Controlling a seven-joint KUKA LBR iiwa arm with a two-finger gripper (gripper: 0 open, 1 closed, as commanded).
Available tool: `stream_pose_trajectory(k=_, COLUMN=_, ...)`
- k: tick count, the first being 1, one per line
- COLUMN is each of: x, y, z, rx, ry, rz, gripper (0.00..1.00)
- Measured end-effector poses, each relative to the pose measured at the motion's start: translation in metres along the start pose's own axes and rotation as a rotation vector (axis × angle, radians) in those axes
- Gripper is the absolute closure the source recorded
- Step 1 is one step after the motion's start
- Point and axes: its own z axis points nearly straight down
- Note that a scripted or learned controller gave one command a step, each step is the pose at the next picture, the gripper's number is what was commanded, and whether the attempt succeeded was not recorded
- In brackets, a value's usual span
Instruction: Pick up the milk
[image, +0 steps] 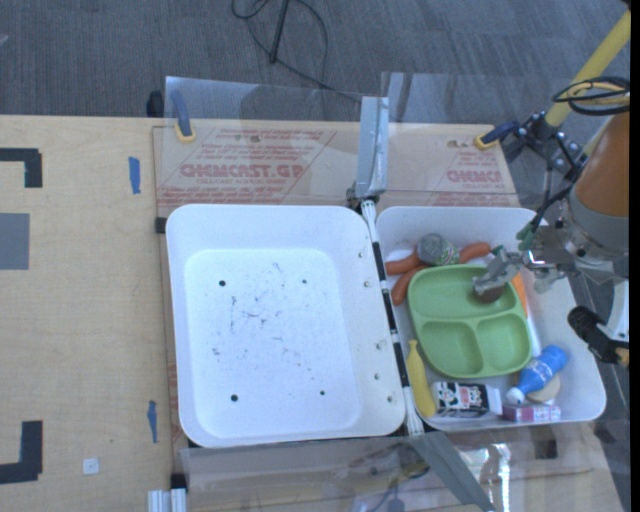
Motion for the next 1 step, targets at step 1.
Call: stream_pose_trajectory(k=1, x=0.0084, y=-0.0449, z=-0.0258, rx=0.000, ry=0.000, rz=-0.092, gripper=0.00)
